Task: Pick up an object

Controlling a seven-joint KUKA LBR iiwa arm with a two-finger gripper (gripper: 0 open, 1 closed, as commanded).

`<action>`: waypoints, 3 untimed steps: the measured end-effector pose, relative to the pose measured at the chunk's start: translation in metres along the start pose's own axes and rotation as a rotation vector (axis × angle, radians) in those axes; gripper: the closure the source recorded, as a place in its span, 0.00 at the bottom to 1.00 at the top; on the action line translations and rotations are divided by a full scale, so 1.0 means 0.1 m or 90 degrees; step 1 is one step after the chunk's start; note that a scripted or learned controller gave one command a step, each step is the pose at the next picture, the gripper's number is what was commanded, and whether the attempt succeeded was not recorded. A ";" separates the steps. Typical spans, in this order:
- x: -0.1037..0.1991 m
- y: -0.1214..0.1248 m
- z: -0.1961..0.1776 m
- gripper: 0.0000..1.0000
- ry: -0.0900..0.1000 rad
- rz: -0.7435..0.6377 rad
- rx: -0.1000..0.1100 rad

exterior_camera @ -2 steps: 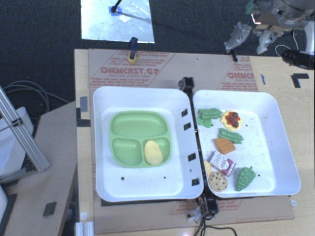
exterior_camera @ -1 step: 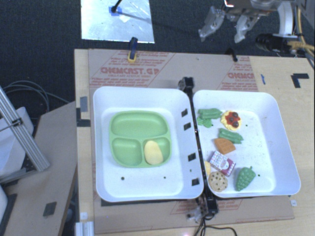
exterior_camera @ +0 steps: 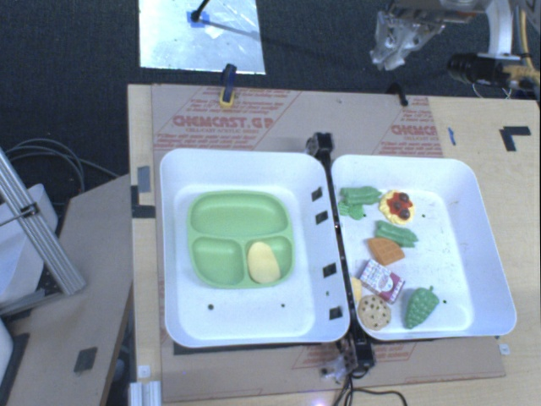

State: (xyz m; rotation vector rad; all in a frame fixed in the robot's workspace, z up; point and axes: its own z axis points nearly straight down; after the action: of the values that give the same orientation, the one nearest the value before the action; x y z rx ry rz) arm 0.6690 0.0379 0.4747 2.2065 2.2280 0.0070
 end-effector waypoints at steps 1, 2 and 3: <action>0.00 0.00 -0.11 1.00 0.000 -0.003 -0.002; 0.49 -0.19 1.86 1.00 0.001 0.001 0.014; 0.29 -0.21 0.45 1.00 0.001 0.005 -0.007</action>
State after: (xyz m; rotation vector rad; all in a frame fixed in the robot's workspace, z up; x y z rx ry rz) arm 0.6478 0.0667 0.4293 2.2115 2.2148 0.0212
